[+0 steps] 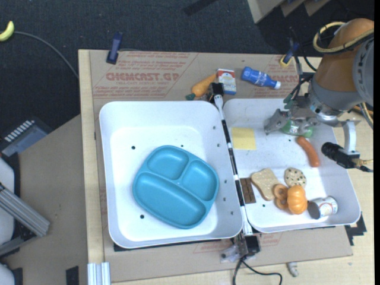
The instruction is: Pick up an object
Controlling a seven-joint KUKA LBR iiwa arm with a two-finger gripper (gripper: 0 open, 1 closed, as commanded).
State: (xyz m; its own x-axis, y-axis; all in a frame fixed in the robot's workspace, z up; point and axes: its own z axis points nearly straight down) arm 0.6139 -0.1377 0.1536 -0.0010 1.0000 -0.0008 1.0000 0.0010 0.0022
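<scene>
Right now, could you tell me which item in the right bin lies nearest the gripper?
The orange-red sausage, lying just below the gripper. The yellow square sits farther left, and the bread slice and cookie lie lower down.

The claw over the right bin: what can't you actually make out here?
- Claw, camera view: too small and cluttered to tell open from shut, or whether it holds anything.
- Green thing under it: mostly hidden by the claw.
- Small can in the corner: label too small to read.
</scene>
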